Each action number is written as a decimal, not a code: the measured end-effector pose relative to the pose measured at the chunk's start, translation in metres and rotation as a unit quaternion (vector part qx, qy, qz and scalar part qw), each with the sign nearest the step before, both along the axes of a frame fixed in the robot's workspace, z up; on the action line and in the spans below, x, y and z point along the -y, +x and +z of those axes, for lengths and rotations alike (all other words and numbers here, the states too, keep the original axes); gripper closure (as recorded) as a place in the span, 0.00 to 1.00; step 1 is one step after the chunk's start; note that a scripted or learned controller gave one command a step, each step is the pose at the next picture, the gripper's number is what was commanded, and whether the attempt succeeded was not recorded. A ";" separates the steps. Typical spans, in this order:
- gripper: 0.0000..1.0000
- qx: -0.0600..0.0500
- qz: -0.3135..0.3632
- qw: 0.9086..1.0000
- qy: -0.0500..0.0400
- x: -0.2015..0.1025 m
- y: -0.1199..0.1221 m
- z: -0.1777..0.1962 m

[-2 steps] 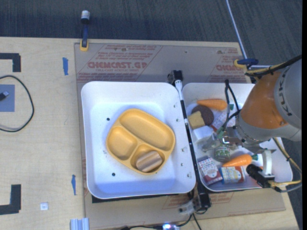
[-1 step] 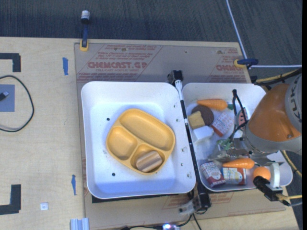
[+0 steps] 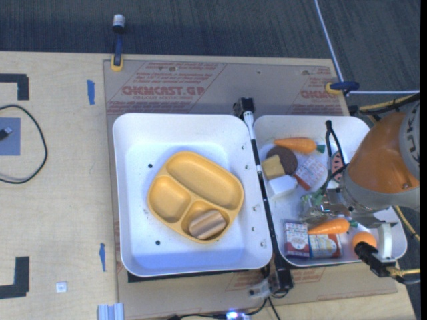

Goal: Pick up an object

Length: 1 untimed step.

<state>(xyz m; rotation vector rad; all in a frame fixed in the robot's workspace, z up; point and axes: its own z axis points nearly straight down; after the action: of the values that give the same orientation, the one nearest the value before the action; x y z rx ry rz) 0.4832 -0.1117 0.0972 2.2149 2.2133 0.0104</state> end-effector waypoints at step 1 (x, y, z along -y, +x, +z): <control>1.00 -0.006 0.001 1.000 0.002 -0.113 0.066 0.088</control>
<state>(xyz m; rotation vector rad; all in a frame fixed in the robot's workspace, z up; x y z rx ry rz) 0.5487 0.0014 0.1849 2.2191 2.2240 0.0023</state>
